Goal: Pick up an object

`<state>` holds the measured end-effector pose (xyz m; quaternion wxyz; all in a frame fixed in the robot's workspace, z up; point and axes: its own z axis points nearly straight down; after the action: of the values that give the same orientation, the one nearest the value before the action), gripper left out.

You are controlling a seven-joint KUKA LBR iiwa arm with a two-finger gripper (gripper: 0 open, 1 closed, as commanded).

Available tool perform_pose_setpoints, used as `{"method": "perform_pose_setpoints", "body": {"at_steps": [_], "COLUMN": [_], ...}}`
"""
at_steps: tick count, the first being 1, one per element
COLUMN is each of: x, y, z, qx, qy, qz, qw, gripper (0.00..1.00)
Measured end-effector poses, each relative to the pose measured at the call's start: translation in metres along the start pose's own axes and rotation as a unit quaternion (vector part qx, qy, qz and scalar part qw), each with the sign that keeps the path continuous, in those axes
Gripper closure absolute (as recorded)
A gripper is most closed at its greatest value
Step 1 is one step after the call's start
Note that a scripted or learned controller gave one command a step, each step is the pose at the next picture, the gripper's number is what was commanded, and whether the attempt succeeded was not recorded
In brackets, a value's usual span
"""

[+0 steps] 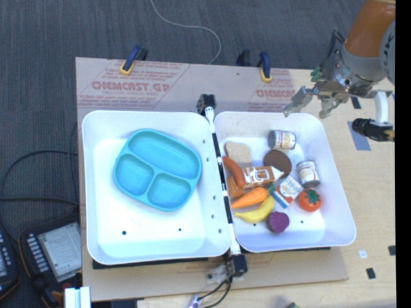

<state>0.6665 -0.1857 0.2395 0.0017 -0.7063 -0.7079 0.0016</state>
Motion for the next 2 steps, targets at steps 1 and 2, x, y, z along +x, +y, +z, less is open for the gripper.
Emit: {"method": "perform_pose_setpoints", "body": {"at_steps": [1,2], "x": [0.0906,0.0903], "y": [0.0014,0.0016], "z": [0.1225,0.1147], "qx": [0.002,0.003], "qy": [0.0,0.0], "qz": [0.0,-0.001], "qw": [1.0,1.0], "gripper": [0.0,1.0]}}
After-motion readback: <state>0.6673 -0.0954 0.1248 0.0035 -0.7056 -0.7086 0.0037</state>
